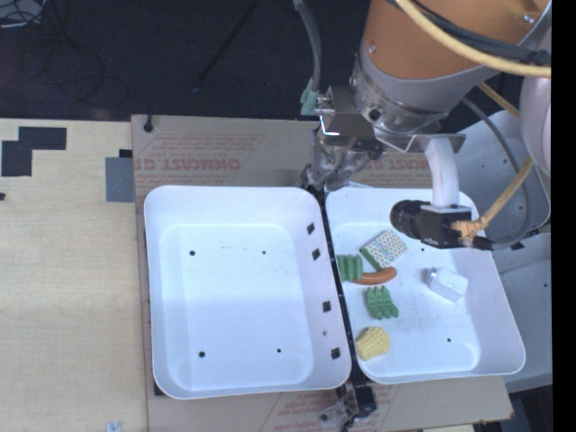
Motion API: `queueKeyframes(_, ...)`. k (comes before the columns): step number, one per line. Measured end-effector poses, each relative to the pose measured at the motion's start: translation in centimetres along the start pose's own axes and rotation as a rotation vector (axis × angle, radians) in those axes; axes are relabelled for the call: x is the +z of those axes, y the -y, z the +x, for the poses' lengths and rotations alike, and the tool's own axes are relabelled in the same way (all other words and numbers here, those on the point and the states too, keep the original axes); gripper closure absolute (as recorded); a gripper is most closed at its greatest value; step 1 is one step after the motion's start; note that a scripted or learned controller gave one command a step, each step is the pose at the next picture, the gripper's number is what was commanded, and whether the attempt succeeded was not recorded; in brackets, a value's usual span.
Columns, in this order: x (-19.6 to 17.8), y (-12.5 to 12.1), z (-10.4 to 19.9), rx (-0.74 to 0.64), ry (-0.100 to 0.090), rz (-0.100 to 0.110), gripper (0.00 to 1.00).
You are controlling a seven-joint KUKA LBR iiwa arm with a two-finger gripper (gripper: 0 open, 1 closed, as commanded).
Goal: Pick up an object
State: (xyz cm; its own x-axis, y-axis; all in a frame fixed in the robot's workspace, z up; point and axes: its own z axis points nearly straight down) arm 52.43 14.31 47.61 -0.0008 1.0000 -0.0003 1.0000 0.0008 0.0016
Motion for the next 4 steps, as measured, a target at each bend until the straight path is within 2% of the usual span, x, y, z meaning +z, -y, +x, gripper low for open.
queueKeyframes(1, 12.5, 5.0, -4.7, 0.004, 0.003, 0.017, 1.00)
queueKeyframes(2, 11.1, 4.7, -4.7, 0.002, 0.002, 0.010, 1.00)
queueKeyframes(3, 6.8, 2.2, 0.4, -0.002, 0.000, 0.002, 1.00)
queueKeyframes(4, -3.2, 3.6, -2.7, 0.001, 0.000, 0.000, 1.00)
